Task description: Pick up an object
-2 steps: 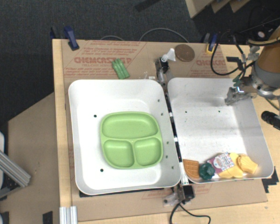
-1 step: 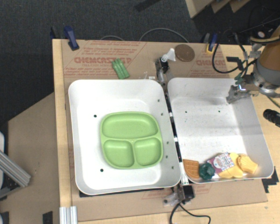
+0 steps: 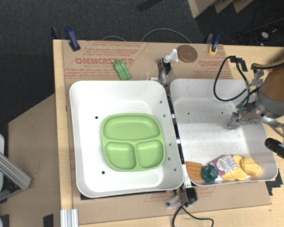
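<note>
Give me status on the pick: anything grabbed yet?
Nothing looks grabbed. The gripper sits low over the right bin, away from the items. The small objects lie clustered along that bin's near edge. The green tray sits in the left bin. Approach, grasp and lift remain.

Dark carpet floor (image 3: 61, 8) around a wooden bench (image 3: 104, 56).
</note>
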### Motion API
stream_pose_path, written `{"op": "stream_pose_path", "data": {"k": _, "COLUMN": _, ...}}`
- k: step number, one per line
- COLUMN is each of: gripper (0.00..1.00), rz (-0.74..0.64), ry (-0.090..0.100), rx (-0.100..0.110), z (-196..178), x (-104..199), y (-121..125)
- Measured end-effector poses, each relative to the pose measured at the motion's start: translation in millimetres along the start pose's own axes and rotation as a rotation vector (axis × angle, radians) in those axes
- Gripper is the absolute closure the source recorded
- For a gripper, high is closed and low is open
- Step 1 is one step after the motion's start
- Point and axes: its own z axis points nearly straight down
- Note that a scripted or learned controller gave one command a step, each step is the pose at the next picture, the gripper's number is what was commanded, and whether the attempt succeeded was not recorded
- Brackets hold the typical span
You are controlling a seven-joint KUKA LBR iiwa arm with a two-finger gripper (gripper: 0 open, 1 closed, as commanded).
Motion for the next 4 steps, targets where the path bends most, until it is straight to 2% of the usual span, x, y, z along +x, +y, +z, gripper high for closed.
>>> {"op": "stream_pose_path", "data": {"k": 1, "gripper": 1.00, "rz": -0.006, "ry": -0.005, "rx": -0.016, "z": -107, "x": 26, "y": 5}}
{"op": "stream_pose_path", "data": {"k": 2, "gripper": 0.00, "rz": -0.004, "ry": -0.003, "rx": -0.009, "z": -101, "x": 25, "y": 4}}
{"op": "stream_pose_path", "data": {"k": 3, "gripper": 0.00, "rz": -0.003, "ry": 0.006, "rx": -0.006, "z": 1, "x": 4, "y": 8}}
{"op": "stream_pose_path", "data": {"k": 4, "gripper": 0.00, "rz": -0.006, "ry": 0.003, "rx": -0.007, "z": -3, "x": 4, "y": 3}}
